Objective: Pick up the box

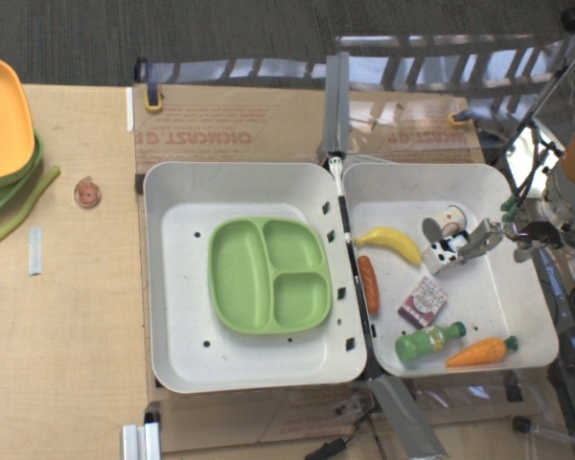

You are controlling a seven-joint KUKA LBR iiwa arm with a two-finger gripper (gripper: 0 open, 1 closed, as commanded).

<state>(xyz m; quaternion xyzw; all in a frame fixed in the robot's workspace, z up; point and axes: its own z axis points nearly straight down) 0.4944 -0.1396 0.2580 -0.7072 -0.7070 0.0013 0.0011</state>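
The gripper (471, 245) is hovering in the right bin (529, 295), apparently open and holding nothing (the view is poor here). The box (423, 301) is lying nearer, left of it, between sausage (368, 284) and bottle (429, 342). It is needing to shift over and descend.

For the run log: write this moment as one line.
claw over right bin, near cow toy | box lying free, not gripped | neighbours: hot dog, green bottle
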